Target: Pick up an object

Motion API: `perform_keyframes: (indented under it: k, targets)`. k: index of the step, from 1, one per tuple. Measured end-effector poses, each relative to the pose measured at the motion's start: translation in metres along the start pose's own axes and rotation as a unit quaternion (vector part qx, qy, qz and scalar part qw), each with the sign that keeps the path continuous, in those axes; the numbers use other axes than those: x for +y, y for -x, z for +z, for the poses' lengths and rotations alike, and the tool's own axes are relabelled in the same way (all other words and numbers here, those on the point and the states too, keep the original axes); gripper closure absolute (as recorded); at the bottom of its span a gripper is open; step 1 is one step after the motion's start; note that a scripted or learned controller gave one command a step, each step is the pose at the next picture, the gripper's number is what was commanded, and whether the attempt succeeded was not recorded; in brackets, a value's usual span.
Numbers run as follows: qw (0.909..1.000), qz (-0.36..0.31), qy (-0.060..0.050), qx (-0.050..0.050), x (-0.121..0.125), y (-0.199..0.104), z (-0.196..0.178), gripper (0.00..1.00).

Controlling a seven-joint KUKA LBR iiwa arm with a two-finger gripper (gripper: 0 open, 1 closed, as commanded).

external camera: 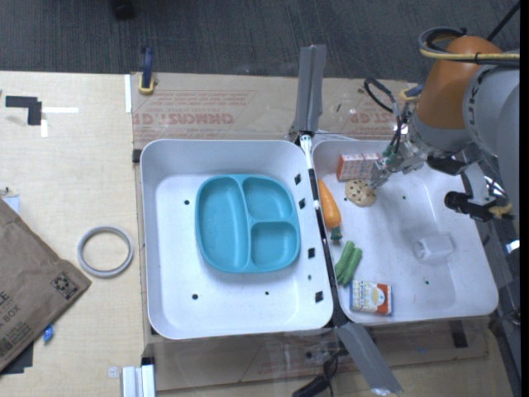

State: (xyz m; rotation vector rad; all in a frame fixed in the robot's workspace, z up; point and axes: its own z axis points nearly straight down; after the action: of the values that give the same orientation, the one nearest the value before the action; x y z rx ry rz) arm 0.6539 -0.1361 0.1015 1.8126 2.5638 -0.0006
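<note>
my claw (385,165) sits low over the far part of the right bin (446,300), reaching in from my arm (463,89). i cannot tell how it is set, as its tip is small and blurred against the clutter.

1. a round tan cookie (359,192) with dark spots lies just below and to the left of my claw, touching or nearly touching the tip; i cannot tell which. i see nothing clearly gripped.
2. a small pink-and-white box (357,166) lies just left of my claw, near the bin's far wall.
3. an orange carrot (330,207) lies further left of my claw, along the bin's left wall, just beside the cookie.
4. a green pea pod (348,261) lies well nearer the camera than my claw, below the carrot.
5. a small orange-and-white carton (371,297) lies at the near end of the bin, well apart from my claw.
6. the left bin (165,222) lies well to my claw's left and holds a blue divided plate (246,222), flat and upright.
7. a grey tape ring (105,250) rests on the bench beyond the left bin.
</note>
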Motion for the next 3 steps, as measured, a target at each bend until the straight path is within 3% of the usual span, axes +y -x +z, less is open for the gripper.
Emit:
perform_keyframes:
  k: [1, 2, 3]
  targets:
    - [0.9938, 0.111, -0.001, 0.000, 0.045, -0.110, -0.089, 1.00]
    - [0.9976, -0.069, -0.001, 0.000, 0.012, -0.096, -0.145, 1.00]
    - [0.9986, 0.053, -0.003, 0.001, 0.001, -0.123, -0.125, 1.00]
